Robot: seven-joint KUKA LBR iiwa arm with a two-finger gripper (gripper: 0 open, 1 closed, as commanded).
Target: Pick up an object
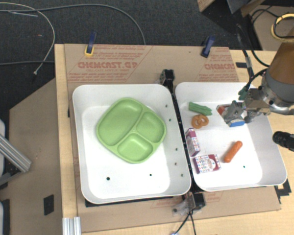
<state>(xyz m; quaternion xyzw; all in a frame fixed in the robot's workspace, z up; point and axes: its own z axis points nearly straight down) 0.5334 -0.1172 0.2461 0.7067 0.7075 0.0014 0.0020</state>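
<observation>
Dark carpet surrounds the cardboard-topped bench (137,62); the gripper's (233,115) opening cannot be told.

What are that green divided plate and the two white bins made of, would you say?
Green divided plate: likely moulded plastic, matte, with soft rounded compartments and even colour. Left bin and right bin: probably thin plastic too, smooth with a slight sheen and rounded corners.
</observation>
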